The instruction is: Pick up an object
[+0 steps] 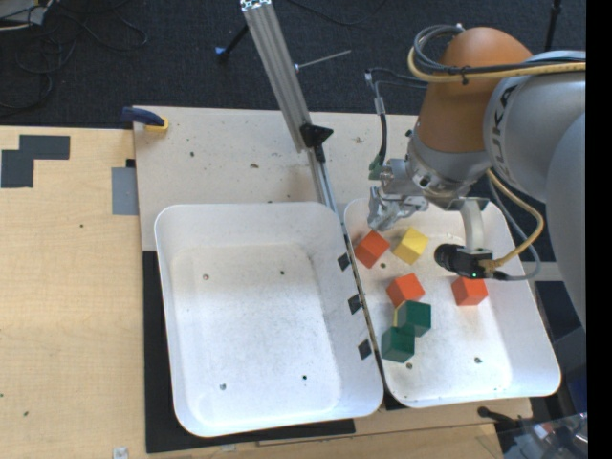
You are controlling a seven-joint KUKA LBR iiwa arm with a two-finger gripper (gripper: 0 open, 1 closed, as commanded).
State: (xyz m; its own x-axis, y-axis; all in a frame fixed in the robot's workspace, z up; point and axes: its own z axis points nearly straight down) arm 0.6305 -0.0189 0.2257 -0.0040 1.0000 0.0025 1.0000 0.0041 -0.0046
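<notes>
1. Two white bins sit side by side on the bench [229, 161]: the left bin [182, 247] and the right bin [521, 352], which holds all the blocks.
2. One grey arm [535, 122] with an orange band [469, 84] reaches in from the right and hangs over the far part of the right bin.
3. Its gripper [382, 213] points down, just above the orange block [372, 249] near the bin's left wall. I cannot tell how the fingers stand (they are too small and blurred), and no block shows between them.
4. A yellow block [411, 246] lies just beside that orange block, on its right.
5. A second orange block [405, 288] lies nearer the middle, touching two green blocks [413, 316] [398, 343] below it.
6. A third orange block [469, 291] lies apart, to the right.
</notes>
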